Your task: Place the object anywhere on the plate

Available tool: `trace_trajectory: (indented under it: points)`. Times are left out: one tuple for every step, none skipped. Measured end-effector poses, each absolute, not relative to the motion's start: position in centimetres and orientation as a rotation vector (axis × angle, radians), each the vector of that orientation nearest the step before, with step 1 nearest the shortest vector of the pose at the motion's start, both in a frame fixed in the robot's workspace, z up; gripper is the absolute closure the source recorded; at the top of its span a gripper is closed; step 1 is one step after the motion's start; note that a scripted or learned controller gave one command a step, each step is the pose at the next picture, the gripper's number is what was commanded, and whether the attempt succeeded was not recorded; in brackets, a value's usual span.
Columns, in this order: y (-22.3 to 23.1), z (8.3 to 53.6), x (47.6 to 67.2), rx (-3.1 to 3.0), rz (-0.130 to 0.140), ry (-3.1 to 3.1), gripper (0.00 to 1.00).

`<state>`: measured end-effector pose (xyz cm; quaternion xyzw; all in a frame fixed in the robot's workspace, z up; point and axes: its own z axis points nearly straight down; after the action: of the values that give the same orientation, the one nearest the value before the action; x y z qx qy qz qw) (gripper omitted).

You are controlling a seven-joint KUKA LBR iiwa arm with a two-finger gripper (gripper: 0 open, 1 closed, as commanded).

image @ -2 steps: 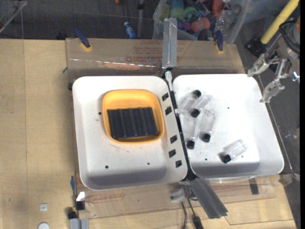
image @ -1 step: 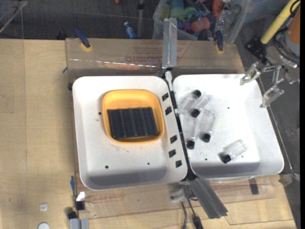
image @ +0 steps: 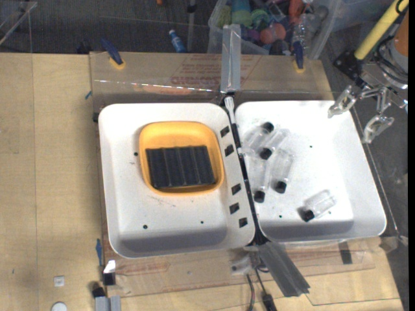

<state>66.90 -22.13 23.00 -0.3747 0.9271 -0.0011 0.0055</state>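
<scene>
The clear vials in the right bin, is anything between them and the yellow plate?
Yes: the raised rims where the two bins meet lie between the vials and the plate, so lift over them.

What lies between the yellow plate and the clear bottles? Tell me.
In the camera view, the raised divider where the two bins meet, with black clips along it, runs between the yellow plate and the clear bottles.
</scene>
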Motion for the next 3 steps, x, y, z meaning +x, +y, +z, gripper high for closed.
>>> trace_trajectory:
  points:
    - [-22.1, 24.0, 66.9, -1.633, -0.004, 2.671, 0.0]
    - [-22.1, 23.2, 66.8, -2.114, 0.0, 2.312, 0.0]
    - [-22.2, 24.4, 66.9, -2.095, 0.0, 2.318, 1.0]
